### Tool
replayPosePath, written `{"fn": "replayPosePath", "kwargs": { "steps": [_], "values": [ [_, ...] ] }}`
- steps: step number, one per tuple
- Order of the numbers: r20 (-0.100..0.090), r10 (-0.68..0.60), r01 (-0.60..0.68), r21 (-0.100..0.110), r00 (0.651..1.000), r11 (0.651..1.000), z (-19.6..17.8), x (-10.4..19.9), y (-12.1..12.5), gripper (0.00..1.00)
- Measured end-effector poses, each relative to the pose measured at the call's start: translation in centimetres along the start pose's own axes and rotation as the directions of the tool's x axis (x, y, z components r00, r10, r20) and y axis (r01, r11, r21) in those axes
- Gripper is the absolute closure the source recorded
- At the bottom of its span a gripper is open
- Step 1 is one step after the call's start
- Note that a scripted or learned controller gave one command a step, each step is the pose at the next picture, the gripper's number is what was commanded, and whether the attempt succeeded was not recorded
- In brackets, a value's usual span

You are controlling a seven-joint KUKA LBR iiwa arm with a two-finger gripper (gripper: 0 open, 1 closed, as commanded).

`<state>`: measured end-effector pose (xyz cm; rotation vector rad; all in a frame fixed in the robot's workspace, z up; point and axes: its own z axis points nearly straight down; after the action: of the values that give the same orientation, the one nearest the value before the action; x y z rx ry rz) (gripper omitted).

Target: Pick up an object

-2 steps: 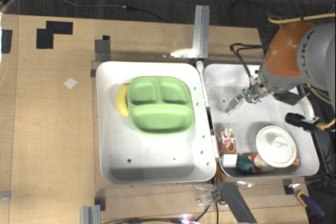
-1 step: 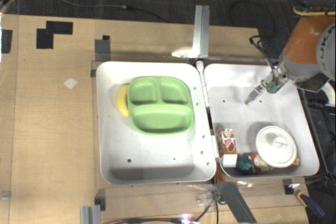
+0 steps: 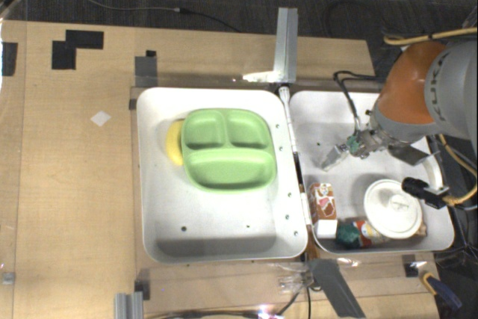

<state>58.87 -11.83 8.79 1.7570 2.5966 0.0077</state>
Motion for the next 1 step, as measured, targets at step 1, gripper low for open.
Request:
{"fn": "replayPosePath", "kwargs": {
  "steps": [1],
  "values": [
    [-0.002, -0.221, 0.221, 0.004, 0.975, 0.975, -4.82, -2.8, 3.88, 0.0]
  ]
}}
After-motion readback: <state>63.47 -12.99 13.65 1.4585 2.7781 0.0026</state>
